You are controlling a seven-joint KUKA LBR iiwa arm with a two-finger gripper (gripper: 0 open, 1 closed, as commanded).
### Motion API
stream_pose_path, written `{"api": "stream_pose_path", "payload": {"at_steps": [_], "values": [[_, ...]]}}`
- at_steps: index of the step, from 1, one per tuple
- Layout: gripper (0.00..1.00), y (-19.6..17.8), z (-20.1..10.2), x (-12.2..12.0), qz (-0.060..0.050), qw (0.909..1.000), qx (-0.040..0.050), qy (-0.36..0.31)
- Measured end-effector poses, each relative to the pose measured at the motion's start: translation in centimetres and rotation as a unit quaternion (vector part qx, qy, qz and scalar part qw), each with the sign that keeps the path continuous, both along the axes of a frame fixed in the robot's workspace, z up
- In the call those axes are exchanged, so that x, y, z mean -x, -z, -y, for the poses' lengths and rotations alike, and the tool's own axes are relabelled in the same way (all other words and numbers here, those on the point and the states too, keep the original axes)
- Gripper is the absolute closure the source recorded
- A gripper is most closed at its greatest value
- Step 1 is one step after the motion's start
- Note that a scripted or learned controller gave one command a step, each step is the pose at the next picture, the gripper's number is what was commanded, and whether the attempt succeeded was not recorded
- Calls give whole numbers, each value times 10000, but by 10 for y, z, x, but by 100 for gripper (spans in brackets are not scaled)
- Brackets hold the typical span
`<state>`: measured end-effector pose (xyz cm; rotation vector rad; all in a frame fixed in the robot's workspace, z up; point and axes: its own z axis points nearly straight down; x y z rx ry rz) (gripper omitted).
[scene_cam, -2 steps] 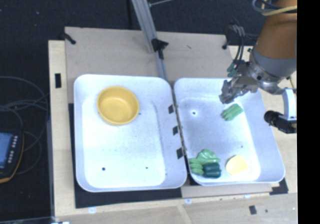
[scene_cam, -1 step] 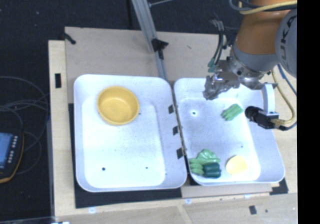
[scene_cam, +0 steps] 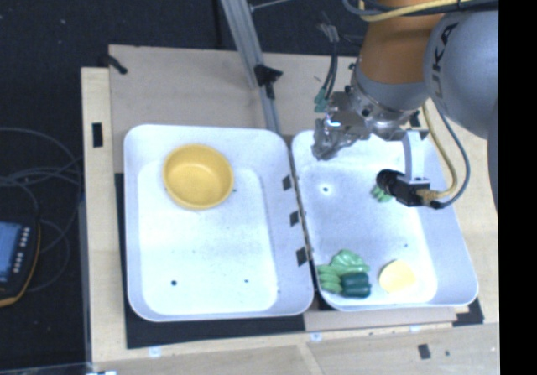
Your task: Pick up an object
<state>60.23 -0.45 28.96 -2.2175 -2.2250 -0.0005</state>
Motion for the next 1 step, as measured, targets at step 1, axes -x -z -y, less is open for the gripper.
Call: {"api": "stream_pose_path", "payload": {"at_steps": [1], "values": [[100, 1, -50, -5, 0, 10000, -1, 1]]}}
